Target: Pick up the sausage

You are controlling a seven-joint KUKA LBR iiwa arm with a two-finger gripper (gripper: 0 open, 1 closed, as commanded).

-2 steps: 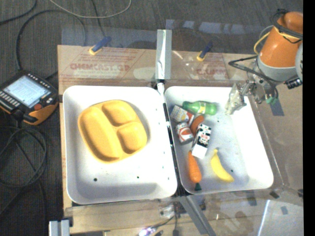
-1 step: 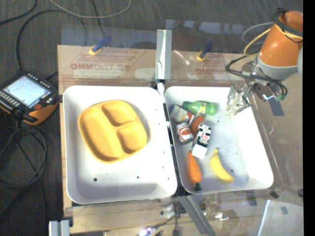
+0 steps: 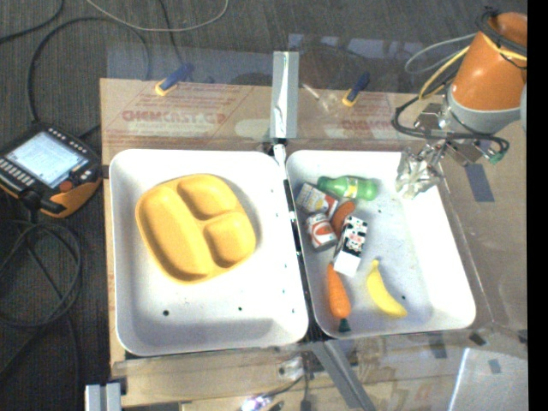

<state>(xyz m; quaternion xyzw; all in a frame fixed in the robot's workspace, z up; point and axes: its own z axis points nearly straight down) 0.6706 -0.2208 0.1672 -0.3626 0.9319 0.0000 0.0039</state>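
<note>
The sausage (image 3: 344,213), a short reddish-orange link, lies in the right bin (image 3: 445,255) hemmed by the green bottle (image 3: 347,186), a small can (image 3: 321,231) and a black-and-white carton (image 3: 352,245), while the hand (image 3: 417,175) hovers near the bin's far right corner, its opening impossible to tell.

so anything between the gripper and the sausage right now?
Nothing visible on the bin floor between. The gripper hangs over the right bin's upper right corner; the sausage lies left of it, crowded by the green bottle above and the milk carton below.

yellow tray (image 3: 199,226), green bottle (image 3: 349,187), carrot (image 3: 337,291), banana (image 3: 383,290)
</note>
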